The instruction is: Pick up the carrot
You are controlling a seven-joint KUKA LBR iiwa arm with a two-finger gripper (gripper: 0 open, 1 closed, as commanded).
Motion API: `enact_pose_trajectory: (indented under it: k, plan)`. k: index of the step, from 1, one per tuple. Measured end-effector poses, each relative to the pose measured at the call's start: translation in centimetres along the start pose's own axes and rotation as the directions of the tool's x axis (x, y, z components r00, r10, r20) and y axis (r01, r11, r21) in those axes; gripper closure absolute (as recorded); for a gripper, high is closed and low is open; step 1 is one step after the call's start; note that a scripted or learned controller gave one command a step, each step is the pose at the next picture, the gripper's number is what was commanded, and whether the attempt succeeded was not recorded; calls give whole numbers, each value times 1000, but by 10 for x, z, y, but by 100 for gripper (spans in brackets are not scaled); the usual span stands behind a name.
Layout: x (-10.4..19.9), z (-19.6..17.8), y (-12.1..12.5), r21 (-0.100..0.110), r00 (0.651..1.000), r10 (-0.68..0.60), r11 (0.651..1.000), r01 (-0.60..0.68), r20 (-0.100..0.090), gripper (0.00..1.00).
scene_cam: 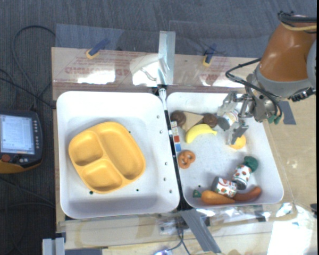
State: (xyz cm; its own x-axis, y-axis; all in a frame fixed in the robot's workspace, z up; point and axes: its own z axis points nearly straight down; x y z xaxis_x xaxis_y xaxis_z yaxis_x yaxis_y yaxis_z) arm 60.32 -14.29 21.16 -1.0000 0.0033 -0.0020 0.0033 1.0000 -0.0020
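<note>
I see a yellow divided plate (106,155) in the left bin (69,108). In the right bin (271,169): a banana (200,133), a pretzel (186,158), a small can (223,186).

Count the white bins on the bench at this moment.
2. The left bin holds a yellow divided plate. The right bin holds the carrot, a banana and other small items, with the gripper above them.

Even overhead light is washing the white bins (111,206) bright; glare is glinting off the plastic sheeting (95,74); shadows are staying soft, focus slightly blurry.
</note>
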Motion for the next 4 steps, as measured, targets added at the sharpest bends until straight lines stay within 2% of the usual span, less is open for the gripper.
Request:
enact_pose_trajectory:
  k: [1, 2, 3, 4]
  plan:
    - [17, 54, -70, -2, 998, -59, 998, 59, -7, 0]
    - [-6, 121, -69, 2, 1000, -14, 1000, 14, 11, 0]
    - [-11, 122, -79, -3, 936, 352, 936, -352, 10, 0]
    - [-14, 108, -79, 0, 936, 351, 937, -351, 21, 100]
